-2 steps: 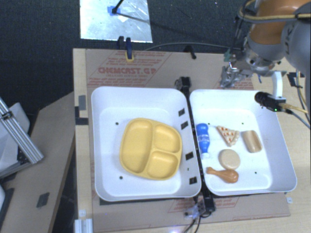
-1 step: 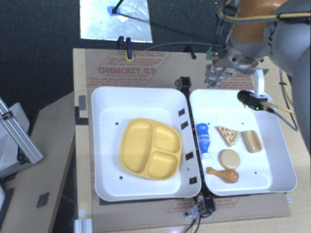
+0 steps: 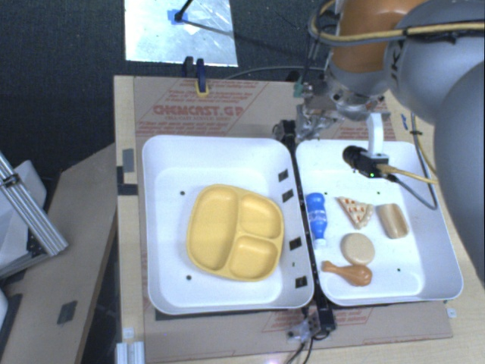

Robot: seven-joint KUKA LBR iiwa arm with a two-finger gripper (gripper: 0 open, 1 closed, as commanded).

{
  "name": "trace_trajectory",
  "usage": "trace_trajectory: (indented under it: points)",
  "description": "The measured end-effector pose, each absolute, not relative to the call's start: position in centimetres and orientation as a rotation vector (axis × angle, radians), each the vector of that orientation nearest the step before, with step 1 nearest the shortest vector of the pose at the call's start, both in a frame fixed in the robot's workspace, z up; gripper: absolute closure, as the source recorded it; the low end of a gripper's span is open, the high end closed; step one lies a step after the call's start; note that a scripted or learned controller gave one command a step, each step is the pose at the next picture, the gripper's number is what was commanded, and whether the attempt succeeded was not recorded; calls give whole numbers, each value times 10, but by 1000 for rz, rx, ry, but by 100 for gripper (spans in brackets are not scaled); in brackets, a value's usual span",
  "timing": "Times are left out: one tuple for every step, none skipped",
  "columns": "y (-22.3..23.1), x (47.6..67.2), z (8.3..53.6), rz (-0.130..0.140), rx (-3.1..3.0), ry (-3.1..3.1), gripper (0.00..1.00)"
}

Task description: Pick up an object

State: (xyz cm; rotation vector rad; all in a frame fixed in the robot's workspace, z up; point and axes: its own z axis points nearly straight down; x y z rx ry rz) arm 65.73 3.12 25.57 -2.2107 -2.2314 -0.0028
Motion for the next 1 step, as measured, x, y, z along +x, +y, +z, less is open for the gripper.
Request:
trace_trajectory:
  points:
    - [92, 656, 238, -3, -2209, -2232, 100]
